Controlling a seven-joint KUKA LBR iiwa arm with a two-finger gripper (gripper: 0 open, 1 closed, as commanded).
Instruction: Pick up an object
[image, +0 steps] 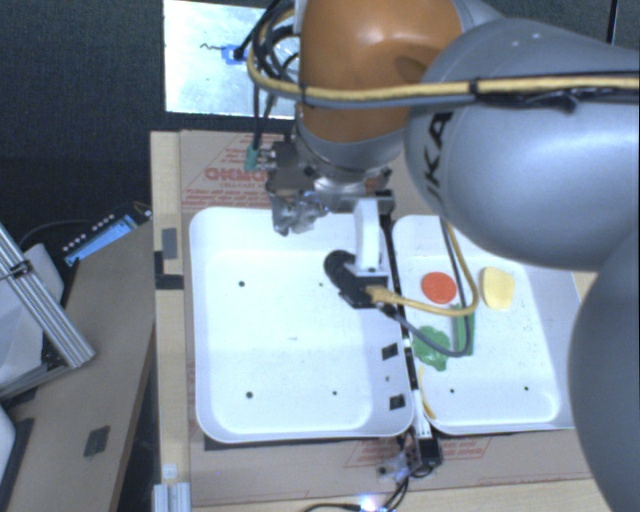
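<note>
- Cardboard (168, 330) lies under both bins; red print on its near edge is too small to read
- Left bin (280, 350) sits at the view's 9 o'clock side and the right bin (500, 400) at 3 o'clock, touching along a dark seam that runs 12 to 6
- The green piece (432, 346) lies in the right bin's near-left part, close to the seam; it has an irregular shape, with its long axis running roughly 11 to 5
- A grey cable (462, 335) curves around the green piece's 3 o'clock side
- The orange disc (438, 288) lies at 12 o'clock of the green piece, flat and round, so it has no long axis
- The yellow piece (498, 288) lies just at 3 o'clock of the disc, apart from it, with its long axis about 12 to 6
- A black hose end (345, 277) hangs over the left bin's far-right part, and a yellow cable (420, 303) runs from it toward 3 o'clock
- The gripper (293, 213) hangs over the left bin's far rim, well apart from all three pieces; I cannot tell whether it is open or closed, and nothing is seen held in it
- Red print on the far cardboard seems to start "CHEM"
- The arm (530, 150) fills the far right; its grey shell shows part of a dark "K"
</note>
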